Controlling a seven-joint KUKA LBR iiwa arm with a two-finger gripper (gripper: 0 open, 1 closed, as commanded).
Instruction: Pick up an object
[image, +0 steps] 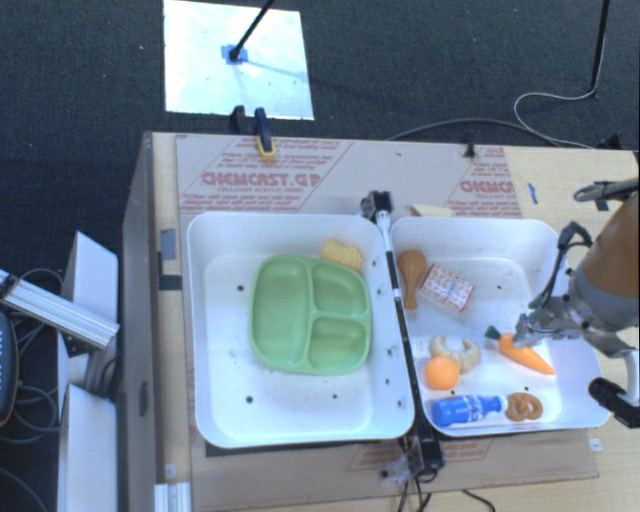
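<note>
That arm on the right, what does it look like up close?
A thick grey arm with an orange band above the wrist. It ends in a small grey metal two-finger gripper, and a thin dark cable loops along the arm's upper side.

Bins: you have two white bins, the left bin (215, 330) and the right bin (480, 238).
Plates: you have one green divided plate (309, 314).
Yellow pieces: you can count one yellow piece (341, 254).
Drumsticks: one drumstick (410, 273).
Wrapped packets: one red-and-white packet (447, 288).
Carrots: one carrot (524, 353).
Oranges: one orange (442, 373).
Bottles: one blue bottle (467, 408).
Pretzels: one pretzel (523, 406).
Pale curved pieces: one pale curved piece (455, 349).
</note>
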